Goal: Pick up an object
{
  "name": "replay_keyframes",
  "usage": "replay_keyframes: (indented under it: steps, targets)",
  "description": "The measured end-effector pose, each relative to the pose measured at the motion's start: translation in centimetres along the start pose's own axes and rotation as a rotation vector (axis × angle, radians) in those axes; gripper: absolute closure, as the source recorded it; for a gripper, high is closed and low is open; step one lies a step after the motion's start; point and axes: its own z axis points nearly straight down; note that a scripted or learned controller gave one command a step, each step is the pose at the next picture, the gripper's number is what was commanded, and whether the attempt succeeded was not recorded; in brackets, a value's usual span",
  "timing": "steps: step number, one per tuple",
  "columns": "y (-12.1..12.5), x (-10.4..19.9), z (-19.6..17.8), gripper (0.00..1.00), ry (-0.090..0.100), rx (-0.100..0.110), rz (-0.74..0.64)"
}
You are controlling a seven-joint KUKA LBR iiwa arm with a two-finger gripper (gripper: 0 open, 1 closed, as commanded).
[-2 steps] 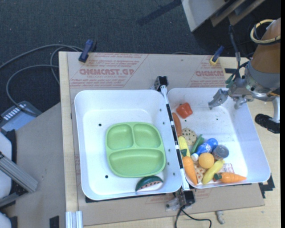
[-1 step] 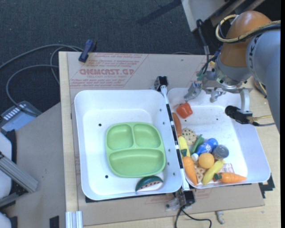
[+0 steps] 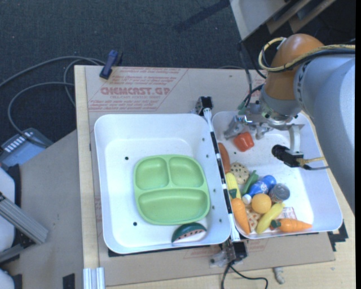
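Left bin (image 3: 113, 169) holding green divided plate (image 3: 171, 189) and watermelon slice (image 3: 189, 232) at near edge, right bin (image 3: 330, 211) crowded with toy food (image 3: 262, 200) nearside, far corner open, gripper (image 3: 246, 131) above red pepper (image 3: 243, 141), grasp and finger opening undeterminable.

A dark grey carpeted floor (image 3: 113, 28) is surrounding the desk (image 3: 141, 90), whose brown board top is showing red printed lettering. Well left of the gripper (image 3: 248, 125), a grey cable (image 3: 34, 79) is trailing across the carpet, and a blue clip (image 3: 110, 64) is sitting at the desk's far edge. Pale furniture (image 3: 265, 14) is standing beyond.
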Motion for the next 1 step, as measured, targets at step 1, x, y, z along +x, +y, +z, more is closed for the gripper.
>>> replay_keyframes:
  steps: [1]
  targets:
    - [-0.06, -0.28, 1.0, 0.0, -0.001, -0.001, 0.001]
